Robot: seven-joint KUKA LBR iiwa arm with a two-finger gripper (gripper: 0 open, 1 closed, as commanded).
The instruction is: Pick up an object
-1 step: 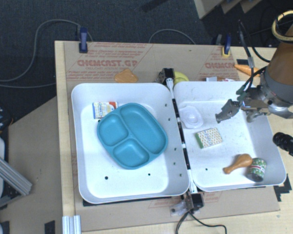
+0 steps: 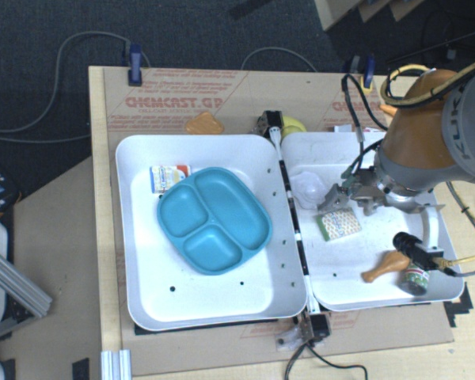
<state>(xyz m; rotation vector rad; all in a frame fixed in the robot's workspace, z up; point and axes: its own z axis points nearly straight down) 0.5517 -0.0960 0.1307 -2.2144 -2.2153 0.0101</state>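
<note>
Hardly begun: tool [image 2: 345, 199] low over right bin [image 2: 340, 283], apart or together cannot tell, nothing visibly held. Speckled packet [image 2: 340, 225] just beneath tool, flat on bin floor; clear cup [image 2: 307, 187] beside tool, toward other bin [image 2: 142, 236]. Grasping and lifting left.

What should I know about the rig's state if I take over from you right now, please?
Tool: over the right bin, at the far edge of the green-and-white packet. I cannot tell whether it grips anything.
Right bin also holds a clear cup, a tan drumstick-shaped toy and a small dark item too blurred to name.
Left bin: blue divided plate, with a small card at its far left edge.
Done: nothing visibly lifted.
Left: pick up an object. The packet looks like the nearest candidate.
</note>
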